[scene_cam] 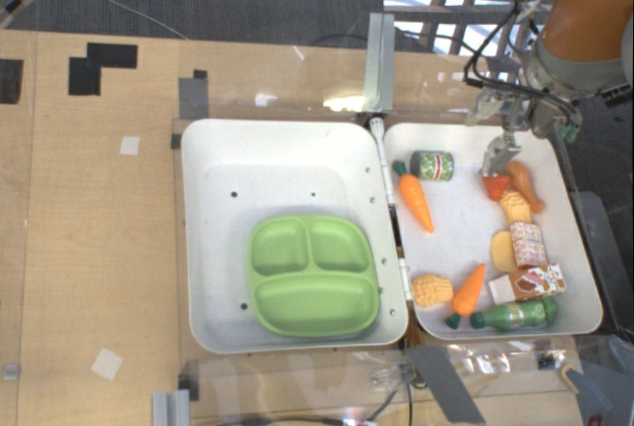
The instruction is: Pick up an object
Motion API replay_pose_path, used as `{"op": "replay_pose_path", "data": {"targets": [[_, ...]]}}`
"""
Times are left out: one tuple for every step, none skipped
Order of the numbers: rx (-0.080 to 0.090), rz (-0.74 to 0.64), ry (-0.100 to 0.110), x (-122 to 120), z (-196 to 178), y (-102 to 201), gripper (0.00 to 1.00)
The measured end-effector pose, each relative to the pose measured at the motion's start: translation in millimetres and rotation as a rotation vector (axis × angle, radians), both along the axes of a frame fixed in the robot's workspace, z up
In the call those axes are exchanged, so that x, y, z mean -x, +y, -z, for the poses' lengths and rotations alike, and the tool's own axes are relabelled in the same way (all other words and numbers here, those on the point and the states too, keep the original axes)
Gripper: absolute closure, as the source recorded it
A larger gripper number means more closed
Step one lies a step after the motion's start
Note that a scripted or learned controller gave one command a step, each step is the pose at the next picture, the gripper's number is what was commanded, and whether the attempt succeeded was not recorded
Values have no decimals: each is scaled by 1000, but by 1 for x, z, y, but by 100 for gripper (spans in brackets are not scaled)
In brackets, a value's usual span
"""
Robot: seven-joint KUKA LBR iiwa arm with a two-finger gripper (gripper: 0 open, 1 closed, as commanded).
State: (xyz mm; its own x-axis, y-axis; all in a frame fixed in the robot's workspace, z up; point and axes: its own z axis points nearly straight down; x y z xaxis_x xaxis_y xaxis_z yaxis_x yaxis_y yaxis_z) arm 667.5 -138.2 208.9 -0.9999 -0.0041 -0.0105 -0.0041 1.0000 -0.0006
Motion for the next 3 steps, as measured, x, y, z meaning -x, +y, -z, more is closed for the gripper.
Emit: {"op": "replay_pose_path", "data": {"targets": [[2, -45, -6, 36, 119, -15, 0], [1, 4, -2, 103, 119, -18, 0], [2, 42, -7, 158, 118, -3, 0]]}}
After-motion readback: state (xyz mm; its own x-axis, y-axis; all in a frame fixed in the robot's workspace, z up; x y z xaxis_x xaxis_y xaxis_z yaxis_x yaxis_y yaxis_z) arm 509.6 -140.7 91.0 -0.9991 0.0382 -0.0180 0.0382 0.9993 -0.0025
